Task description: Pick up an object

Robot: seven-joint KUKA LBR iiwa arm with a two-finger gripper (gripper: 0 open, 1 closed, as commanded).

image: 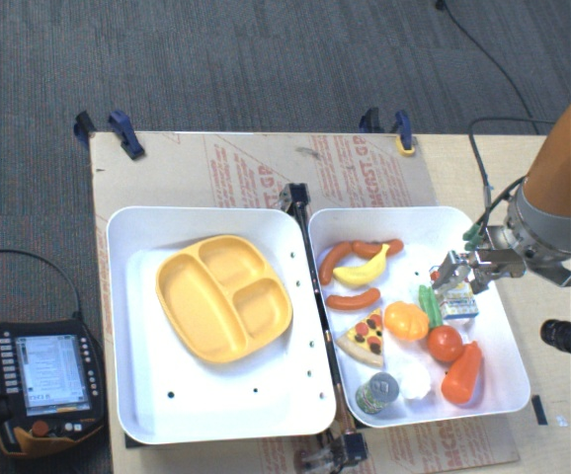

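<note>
One small milk carton (458, 307) is seen under the claw (456, 275); whether the claw is apart cannot be told. Being light and stiff, the carton should be taken by its flat sides.

Dark grey carpet (216, 57) covers the floor around a pale wooden bench (226, 171). Blue clamps (124, 131) grip its far edge. A black cable (493, 52) trails across the carpet.

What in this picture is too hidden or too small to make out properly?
- Gripper: too small and cluttered in the camera view to tell its finger state.
- Small carton: partly covered by the gripper; label unreadable.
- Handheld controller: screen text too small.
- White lump beside the tin can: unidentifiable.
</note>
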